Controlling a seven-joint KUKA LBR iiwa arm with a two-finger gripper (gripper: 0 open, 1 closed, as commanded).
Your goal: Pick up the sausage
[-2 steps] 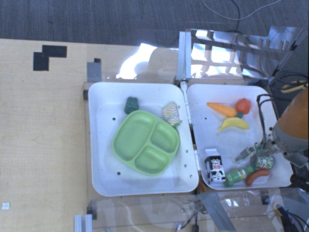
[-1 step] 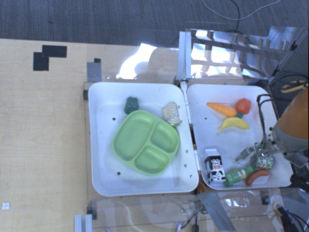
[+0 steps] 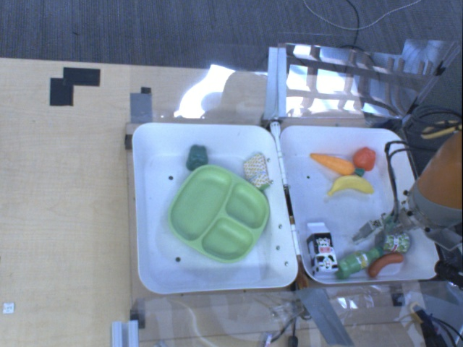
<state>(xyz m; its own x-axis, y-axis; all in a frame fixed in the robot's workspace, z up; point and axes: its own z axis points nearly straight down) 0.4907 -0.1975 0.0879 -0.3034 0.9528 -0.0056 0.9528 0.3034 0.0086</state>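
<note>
The sausage is a short red-brown link lying near the front right corner of the right bin. Its left end touches a green bottle lying beside it. My gripper hangs just above and behind the sausage, its metal parts low over the bin floor. A small green patterned object sits right at the gripper, directly behind the sausage. The grey arm with its orange band comes in from the right edge. Nothing shows as lifted.
The right bin also holds a carrot, a tomato, a banana and a small milk carton. In the left bin lie a green divided plate, a dark green item and a patterned pouch.
</note>
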